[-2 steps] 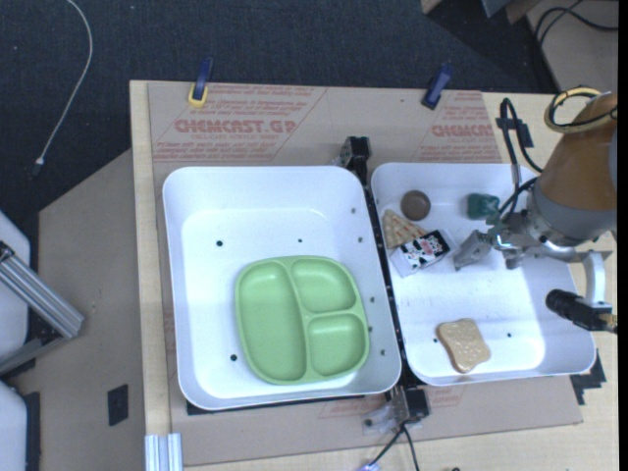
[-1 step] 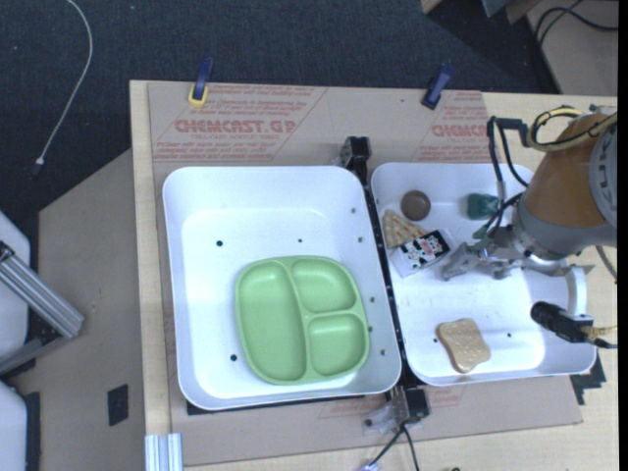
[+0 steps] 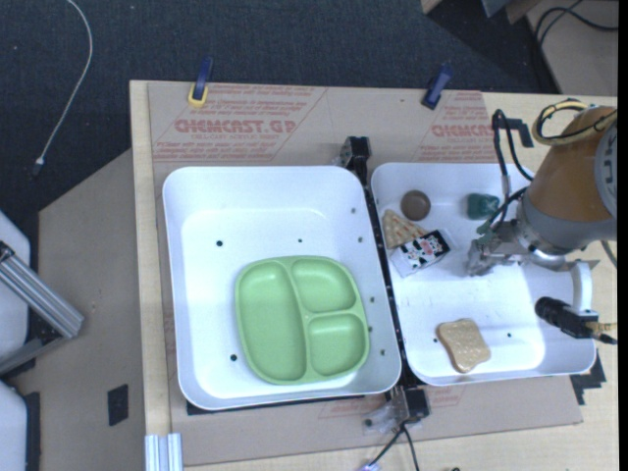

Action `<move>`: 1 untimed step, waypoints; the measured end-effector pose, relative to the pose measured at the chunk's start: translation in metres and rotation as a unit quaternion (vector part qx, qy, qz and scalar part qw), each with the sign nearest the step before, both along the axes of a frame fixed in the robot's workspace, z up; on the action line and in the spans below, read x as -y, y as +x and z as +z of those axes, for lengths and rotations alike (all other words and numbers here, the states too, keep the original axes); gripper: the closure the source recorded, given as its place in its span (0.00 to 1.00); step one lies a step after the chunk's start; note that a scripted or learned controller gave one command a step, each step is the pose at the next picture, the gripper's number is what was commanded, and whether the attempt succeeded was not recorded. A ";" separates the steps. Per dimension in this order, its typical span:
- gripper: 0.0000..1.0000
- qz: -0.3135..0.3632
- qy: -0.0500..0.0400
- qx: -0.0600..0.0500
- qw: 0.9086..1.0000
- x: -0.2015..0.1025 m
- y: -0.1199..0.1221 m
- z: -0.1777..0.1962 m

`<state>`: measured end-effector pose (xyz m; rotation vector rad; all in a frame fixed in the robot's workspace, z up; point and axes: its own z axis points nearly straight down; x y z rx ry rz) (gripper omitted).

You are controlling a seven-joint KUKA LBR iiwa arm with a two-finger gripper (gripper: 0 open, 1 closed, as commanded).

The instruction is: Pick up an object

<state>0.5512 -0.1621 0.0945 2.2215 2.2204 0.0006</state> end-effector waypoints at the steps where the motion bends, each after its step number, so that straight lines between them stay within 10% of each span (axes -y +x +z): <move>1: 1.00 0.000 -0.001 0.002 1.000 0.004 0.001 0.043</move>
